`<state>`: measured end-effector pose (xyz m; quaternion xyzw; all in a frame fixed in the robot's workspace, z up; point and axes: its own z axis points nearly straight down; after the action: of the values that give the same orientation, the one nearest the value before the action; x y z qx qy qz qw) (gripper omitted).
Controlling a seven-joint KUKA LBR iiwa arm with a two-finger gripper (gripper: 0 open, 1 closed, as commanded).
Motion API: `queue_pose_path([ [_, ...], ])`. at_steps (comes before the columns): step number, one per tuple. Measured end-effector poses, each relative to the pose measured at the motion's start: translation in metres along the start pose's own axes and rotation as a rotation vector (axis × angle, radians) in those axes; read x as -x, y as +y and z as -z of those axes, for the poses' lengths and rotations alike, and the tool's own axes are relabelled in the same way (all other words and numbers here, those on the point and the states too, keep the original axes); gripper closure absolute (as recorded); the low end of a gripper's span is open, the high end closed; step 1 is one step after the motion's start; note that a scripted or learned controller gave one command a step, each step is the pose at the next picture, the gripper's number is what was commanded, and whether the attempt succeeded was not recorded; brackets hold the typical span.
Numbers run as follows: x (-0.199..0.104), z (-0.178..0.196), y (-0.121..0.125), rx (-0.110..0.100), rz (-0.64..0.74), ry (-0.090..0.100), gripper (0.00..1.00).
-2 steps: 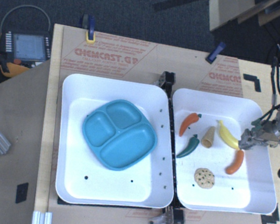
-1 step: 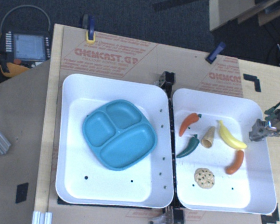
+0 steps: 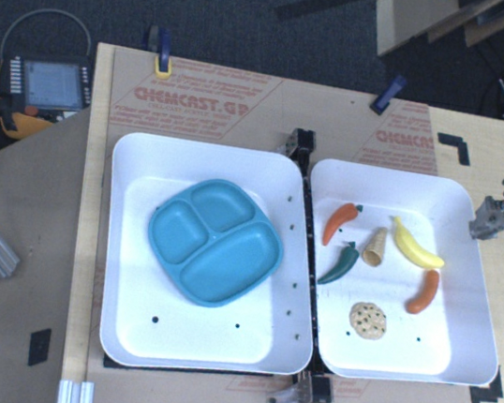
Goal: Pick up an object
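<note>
The right bin (image 3: 455, 356) holds several toy foods: an orange carrot (image 3: 340, 222), a green pepper (image 3: 342, 262), a tan cone (image 3: 375, 247), a yellow banana (image 3: 415, 244), a red-orange sausage (image 3: 424, 291) and a round cookie (image 3: 368, 320). My gripper (image 3: 499, 215) hangs at the far right edge of the view, just outside the right bin's upper right corner, well away from the foods. Nothing shows between it and any object.
The left bin (image 3: 120, 317) bears a blue divided plate (image 3: 215, 240). A black divider with clamps (image 3: 302, 143) runs between the bins. Both bins rest on a cardboard sheet (image 3: 249, 100). A pendant with a screen (image 3: 51, 83) lies off the bench at the upper left.
</note>
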<state>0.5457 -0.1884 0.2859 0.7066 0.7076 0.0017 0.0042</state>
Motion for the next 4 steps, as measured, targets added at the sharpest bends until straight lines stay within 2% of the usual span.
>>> queue_pose_path([
  [1,-0.050,-0.020,-0.011,-0.011,0.004,0.007,1.00],
  [2,-0.106,-0.018,-0.020,-0.010,0.005,0.007,1.00],
  [3,-0.159,-0.027,-0.040,-0.012,0.005,0.007,1.00],
  [4,-0.218,-0.042,-0.042,-0.012,0.005,0.006,1.00],
])
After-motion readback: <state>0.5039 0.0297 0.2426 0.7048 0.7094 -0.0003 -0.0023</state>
